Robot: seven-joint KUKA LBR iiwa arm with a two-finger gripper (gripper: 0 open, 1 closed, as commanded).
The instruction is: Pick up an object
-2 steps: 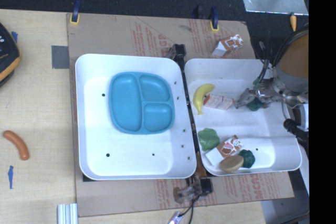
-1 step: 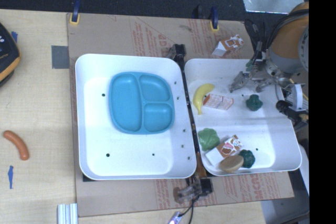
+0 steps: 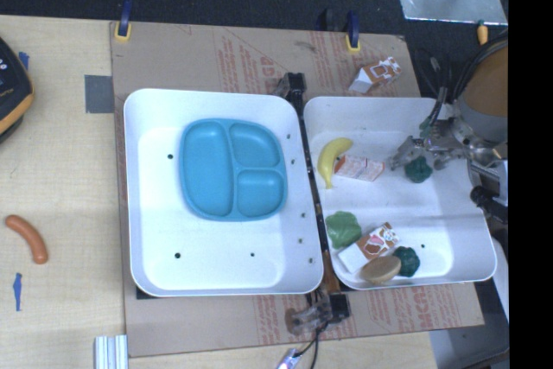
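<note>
From up top, my gripper (image 3: 421,160) has its thin metal fingers spread around a small dark green lumpy thing (image 3: 419,171) in the right white bin (image 3: 449,212), near a curved yellow banana (image 3: 331,158).

dark green obj (image 3: 419,171), right bin, at gripper

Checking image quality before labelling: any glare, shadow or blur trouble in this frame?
Camera view: lighting is even and soft; the white bins look bright but keep their edges, no hard glare. The blue plate and banana read sharply. The gripper near the dark green object is small and murky, so its finger state is unclear. Top of the frame falls off dark.
</note>
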